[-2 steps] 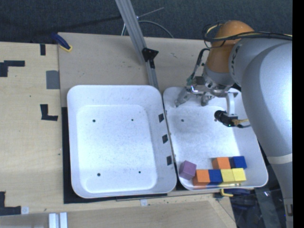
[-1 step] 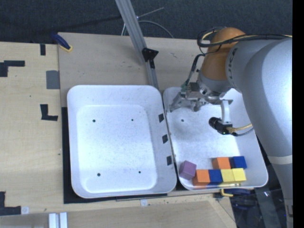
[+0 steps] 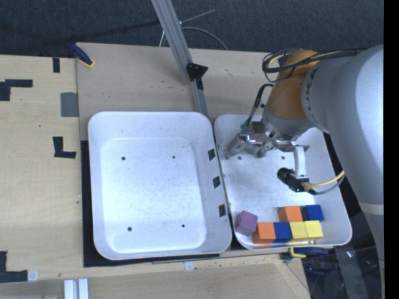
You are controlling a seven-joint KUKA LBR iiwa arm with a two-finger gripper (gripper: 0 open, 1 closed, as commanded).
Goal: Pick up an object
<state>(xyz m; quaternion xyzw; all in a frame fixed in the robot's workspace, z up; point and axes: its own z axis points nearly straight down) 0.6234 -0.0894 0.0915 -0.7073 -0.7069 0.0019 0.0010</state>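
— That big grey arm [image 3: 349, 98] is leaning in over the right bin [image 3: 333, 185], and the left bin [image 3: 100, 167] sits hard against it on the wooden surface [image 3: 37, 185]. What worries you?

— The tool [image 3: 252, 143]. It hangs over the upper part of the right bin, toward the shared wall, and everything worth picking lies well apart from it, down along the near rim.

— Are its fingers apart?

— I can't tell from here; the wrist hardware muddles it. Nothing shows between them, anyway.

— So a straight drop meets bare floor?

— That's my guess. And the blocks are packed: orange block [image 3: 290, 213] and blue block [image 3: 313, 212] in the back row, another orange block [image 3: 266, 230], another blue block [image 3: 283, 230] and two yellow blocks [image 3: 306, 230] in front, all touching. A finger may land on a neighbour, not beside one.

— The purple block [image 3: 247, 221]?

— It sits just beside the front row's left end, so it's easier. But it's close to the bin wall, so a finger could catch there.

— And that black cable end [image 3: 288, 177]?

— It dangles under the wrist; it might nudge blocks on the way down.
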